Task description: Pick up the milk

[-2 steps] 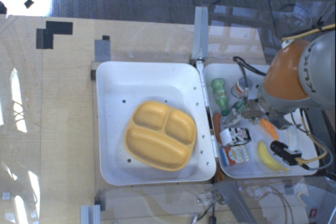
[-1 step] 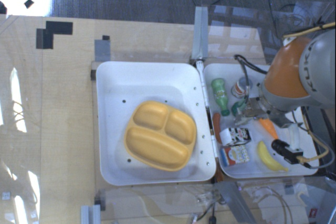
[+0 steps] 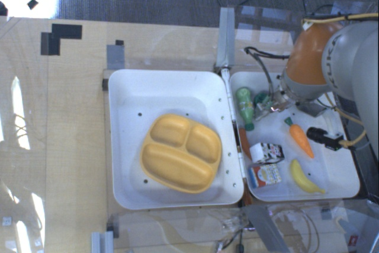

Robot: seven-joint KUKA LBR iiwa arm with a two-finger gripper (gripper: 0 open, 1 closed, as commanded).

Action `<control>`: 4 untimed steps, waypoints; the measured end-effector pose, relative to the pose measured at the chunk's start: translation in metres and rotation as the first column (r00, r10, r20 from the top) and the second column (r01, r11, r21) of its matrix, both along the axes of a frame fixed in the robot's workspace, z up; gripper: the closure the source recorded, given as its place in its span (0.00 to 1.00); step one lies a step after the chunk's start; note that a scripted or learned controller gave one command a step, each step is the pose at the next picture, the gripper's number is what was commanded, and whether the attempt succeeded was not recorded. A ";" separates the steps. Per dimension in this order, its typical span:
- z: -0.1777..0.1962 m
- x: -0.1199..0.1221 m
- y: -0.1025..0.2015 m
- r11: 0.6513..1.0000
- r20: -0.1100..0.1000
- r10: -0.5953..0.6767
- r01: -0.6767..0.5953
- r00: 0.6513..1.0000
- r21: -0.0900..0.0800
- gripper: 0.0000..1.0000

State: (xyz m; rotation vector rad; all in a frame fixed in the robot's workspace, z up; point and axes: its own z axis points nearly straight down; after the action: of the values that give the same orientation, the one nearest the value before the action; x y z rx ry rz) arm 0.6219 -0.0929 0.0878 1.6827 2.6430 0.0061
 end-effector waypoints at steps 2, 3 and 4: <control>0.002 -0.068 -0.006 1.000 0.007 -0.014 0.014 1.000 0.000 1.00; 0.098 -0.120 0.019 0.989 -0.001 0.147 -0.147 0.989 0.000 1.00; 0.098 -0.120 0.018 0.989 -0.002 0.147 -0.147 0.989 0.000 0.00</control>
State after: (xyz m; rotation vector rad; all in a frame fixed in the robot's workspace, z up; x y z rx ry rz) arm 0.5019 -0.0745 0.1858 1.4835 2.7617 0.0051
